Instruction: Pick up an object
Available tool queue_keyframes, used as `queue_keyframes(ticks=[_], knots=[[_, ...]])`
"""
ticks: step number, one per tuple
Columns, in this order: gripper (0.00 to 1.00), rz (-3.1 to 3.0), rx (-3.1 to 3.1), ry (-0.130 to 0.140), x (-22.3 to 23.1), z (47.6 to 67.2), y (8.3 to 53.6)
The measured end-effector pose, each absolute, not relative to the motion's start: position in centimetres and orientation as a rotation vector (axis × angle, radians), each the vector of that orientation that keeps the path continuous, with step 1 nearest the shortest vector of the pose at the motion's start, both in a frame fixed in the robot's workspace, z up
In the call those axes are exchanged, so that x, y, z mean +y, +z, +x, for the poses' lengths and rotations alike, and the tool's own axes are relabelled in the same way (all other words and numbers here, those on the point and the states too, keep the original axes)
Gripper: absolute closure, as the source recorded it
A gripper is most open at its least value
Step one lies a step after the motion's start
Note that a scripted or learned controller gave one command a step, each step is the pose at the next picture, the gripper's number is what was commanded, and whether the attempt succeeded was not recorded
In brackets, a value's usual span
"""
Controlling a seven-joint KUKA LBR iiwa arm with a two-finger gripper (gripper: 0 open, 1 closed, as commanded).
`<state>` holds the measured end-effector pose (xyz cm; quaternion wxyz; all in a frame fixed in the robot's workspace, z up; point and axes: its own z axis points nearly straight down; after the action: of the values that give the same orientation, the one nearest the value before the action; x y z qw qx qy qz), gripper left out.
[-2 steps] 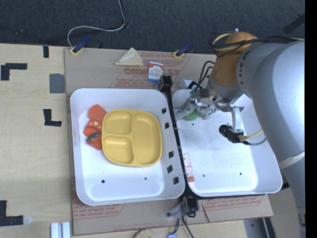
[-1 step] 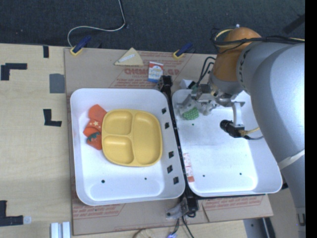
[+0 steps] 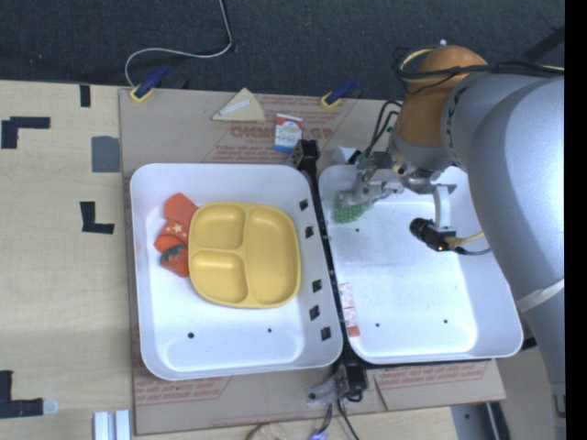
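The desk (image 3: pixel 55 273) is pale wood with black tape marks at the far left of the frame. A brown cardboard sheet (image 3: pixel 183 136) lies over its middle, held by blue clips (image 3: pixel 147 85) at the upper edge. A thin white cable (image 3: pixel 197 49) loops above it on the dark floor at the top of the frame.

The left bin (image 3: pixel 229 351) sits left of centre. Near its left wall lies an orange toy (image 3: pixel 174 232), partly tucked under a yellow divided plate (image 3: pixel 246 253) that fills the bin's middle and touches the toy.

Just above the bins, on the cardboard, rest a tan triangular wedge (image 3: pixel 240 106) and, to its right, a small red, white and blue carton (image 3: pixel 288 133). A row of black clamps (image 3: pixel 316 246) runs down the seam between the two bins.

The right bin (image 3: pixel 431 328) sits right of centre. In its upper left corner lies a small green object (image 3: pixel 348 213), close to the bin's left wall. The tool (image 3: pixel 365 186) is low in that same corner, just above and touching or nearly touching the green object. Its fingers are too blurred and small to judge, so I cannot tell how far apart they are or whether they have hold of anything.

The grey arm (image 3: pixel 518 181) fills the right of the frame, with its orange band (image 3: pixel 431 99) at the upper right above the wrist.
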<state>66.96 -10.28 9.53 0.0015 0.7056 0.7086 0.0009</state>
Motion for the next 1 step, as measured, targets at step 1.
queue_keyframes(ticks=[1], knots=[[1.00,2.217,2.220,0.003,-10.72,65.32,9.39]])
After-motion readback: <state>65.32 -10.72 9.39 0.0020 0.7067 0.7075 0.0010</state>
